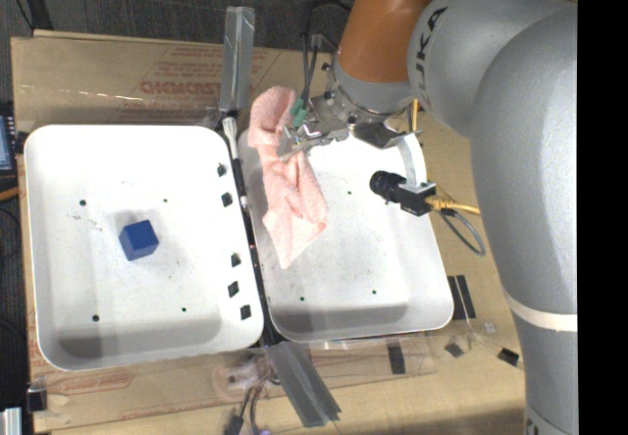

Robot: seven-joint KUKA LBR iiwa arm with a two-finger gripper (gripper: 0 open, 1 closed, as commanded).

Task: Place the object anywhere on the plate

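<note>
Pink cloth in right bin, jaws pinching its upper part.

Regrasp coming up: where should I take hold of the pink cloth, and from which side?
Grip the pink cloth at its bunched upper part near the gripper, coming straight down. There it stands in folds, while the lower end lies flat on the right bin.

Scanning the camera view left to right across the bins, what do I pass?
Left bin → blue cube → divider between the bins → pink cloth → claw → right bin
</note>
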